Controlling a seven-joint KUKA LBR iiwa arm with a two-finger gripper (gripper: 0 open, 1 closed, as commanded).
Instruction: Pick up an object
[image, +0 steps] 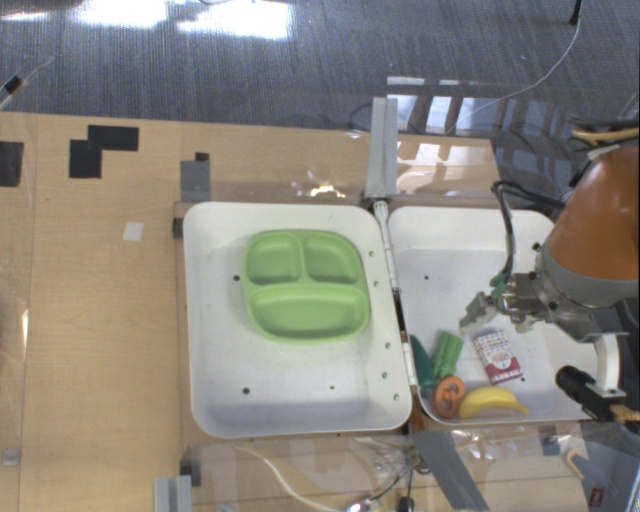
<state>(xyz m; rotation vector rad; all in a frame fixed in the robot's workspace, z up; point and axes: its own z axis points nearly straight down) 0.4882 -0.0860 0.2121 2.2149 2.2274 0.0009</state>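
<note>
I'm looking down on a pale wood counter (90, 330) that carries two shallow white bins pushed side by side, their inner walls touching near the middle of my view. The left bin (215, 400) sits squarely on the wood; the right bin (440, 240) runs toward the frame's right edge. On the bare counter left of the bins I see black angular markings (100, 148), another black patch (8, 163) at the far left edge, and a small pale square (133, 232). A grey bracket (196, 180) stands at the left bin's far corner.
</note>
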